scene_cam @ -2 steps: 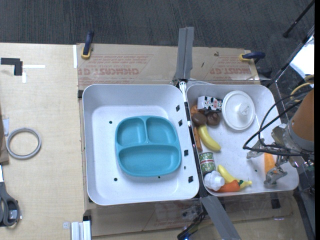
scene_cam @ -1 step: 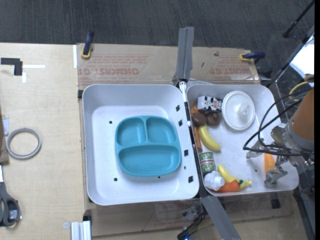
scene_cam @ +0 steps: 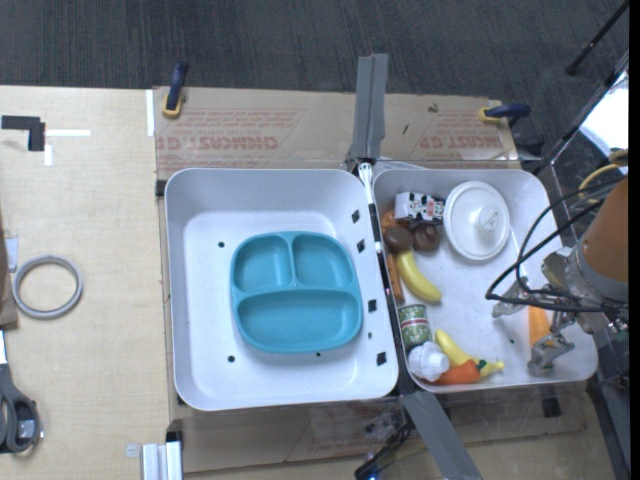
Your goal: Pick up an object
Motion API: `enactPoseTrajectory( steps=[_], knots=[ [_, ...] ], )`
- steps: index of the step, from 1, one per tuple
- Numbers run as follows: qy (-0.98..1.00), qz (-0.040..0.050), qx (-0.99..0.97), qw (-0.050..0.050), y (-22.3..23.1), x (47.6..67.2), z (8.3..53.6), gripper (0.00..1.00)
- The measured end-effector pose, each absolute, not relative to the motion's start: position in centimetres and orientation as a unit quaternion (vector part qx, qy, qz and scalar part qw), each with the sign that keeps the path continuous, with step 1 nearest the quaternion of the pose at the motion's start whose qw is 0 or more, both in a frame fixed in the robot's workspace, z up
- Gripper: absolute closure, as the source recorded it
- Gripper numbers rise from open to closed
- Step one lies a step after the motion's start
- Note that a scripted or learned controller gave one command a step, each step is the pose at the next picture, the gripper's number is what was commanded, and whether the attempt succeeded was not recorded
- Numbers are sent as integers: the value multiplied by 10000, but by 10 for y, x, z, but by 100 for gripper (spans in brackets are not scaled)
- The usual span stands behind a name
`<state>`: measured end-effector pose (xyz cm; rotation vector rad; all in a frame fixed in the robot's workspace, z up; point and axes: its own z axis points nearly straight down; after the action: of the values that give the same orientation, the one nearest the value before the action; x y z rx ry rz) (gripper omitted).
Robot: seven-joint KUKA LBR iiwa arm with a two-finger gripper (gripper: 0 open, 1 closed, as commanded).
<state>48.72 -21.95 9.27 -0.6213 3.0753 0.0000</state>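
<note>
My gripper (scene_cam: pixel 548 353) hangs at the frame's lower right over the right bin (scene_cam: pixel 480 298); I can't tell its state. An orange piece (scene_cam: pixel 539 325) lies beneath it against the wall, so I risk clipping the rim or missing it.

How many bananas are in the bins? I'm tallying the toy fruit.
2. One banana lies in the right bin near its left wall; a smaller banana lies lower down, beside the carrot. More could be hidden.
</note>
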Motion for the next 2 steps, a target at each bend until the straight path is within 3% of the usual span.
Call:
enactPoseTrajectory(
  steps=[2],
  knots=[
    [9792, -7, -2031, 26, -220, 490, 93, 0]
  ],
)
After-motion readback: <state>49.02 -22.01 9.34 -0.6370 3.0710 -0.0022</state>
